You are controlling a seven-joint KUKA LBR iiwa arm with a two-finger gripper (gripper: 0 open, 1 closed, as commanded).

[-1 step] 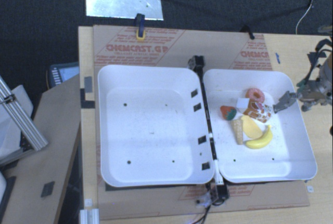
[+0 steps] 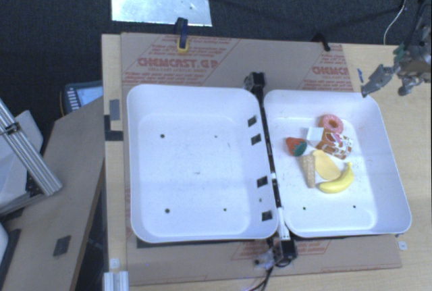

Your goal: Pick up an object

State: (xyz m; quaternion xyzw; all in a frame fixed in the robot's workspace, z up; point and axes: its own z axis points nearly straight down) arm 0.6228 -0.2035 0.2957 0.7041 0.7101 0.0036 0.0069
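The likeliest failure, as I judged it, was a bad grasp in the crowded cluster: the toys sat packed together in the right bin (image 2: 388, 148), so fingers descending on one could strike a neighbour, push the pile aside, or come up with nothing. The banana (image 2: 337, 181) lay touching the pale yellow wedge (image 2: 326, 165), with the cone (image 2: 308, 169) just beside them, the pink doughnut (image 2: 331, 123) above, a red-and-white patterned piece (image 2: 335, 144) below it, and a red-and-green piece (image 2: 295, 146) at the cluster's left. A curved, smooth banana could also slip from a two-finger pinch. The end effector (image 2: 383, 79) hovered at the upper right corner of that bin, above the worktop (image 2: 202, 57); whether it was apart or together I could not tell, and nothing showed in it. The cluster lay well apart from it, down and to the left in the camera view, while the left bin (image 2: 196, 97) was further off.
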